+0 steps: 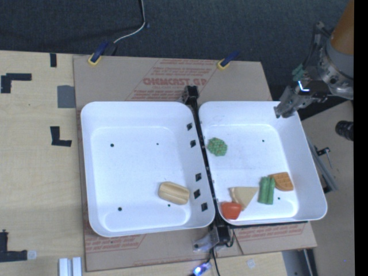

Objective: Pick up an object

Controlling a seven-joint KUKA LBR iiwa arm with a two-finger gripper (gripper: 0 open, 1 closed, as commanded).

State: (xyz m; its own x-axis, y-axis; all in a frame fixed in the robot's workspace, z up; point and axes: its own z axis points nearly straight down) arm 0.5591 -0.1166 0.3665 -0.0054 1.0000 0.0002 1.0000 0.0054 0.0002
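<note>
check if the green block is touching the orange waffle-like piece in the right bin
Touching. The camera view shows the upright green block pressed against the left edge of the flat orange waffle-like piece, with no white bin floor visible between them.

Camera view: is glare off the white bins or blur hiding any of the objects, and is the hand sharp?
Camera view: lighting is even and soft; the right bin shows no glare, and the green broccoli-like piece and bread roll read clearly with faint shadows; the hand at the right bin's far corner is small and slightly soft; the whole image is a bit grainy.
</note>
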